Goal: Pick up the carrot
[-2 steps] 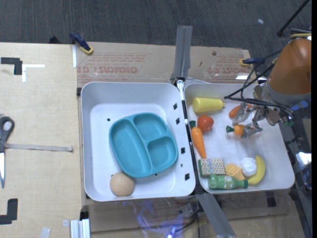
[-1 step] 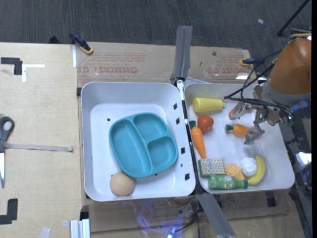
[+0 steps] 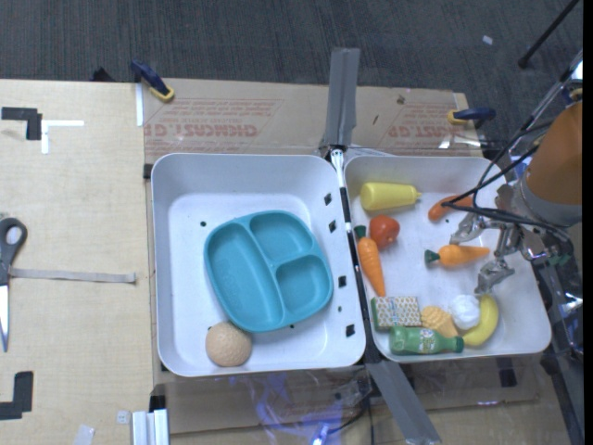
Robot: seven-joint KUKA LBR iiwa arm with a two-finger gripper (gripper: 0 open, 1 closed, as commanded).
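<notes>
**Carrot at right bin's left wall, gripper over the far side**

Left to right from my feed:

- Left bin (image 3: 167, 276): blue divided plate (image 3: 269, 269) lies tilted in the middle, tan ball (image 3: 228, 344) touching its near-left edge.
- Right bin (image 3: 533, 336): the carrot (image 3: 372, 264) lies against the left wall, green end up, tip pointing toward the near side. Red tomato (image 3: 384, 231) touches its top end. Yellow corn piece (image 3: 389, 196) sits just beyond the tomato. Cracker block (image 3: 397, 311) lies just past the carrot's tip, green bottle (image 3: 425, 342) along the near wall.
- Mid-right: a second, shorter carrot-like piece (image 3: 460, 255) lies sideways, another orange piece (image 3: 438, 210) above it. White item (image 3: 465, 311) and banana (image 3: 485, 322) in the near-right corner.
- Gripper (image 3: 498, 260) hangs over the right side of that bin, close to the short orange piece, well apart from the carrot at the wall. I can't tell the finger state; cables and metalwork clutter it.

Tomato and cracker block crowd both ends of the carrot.
</notes>
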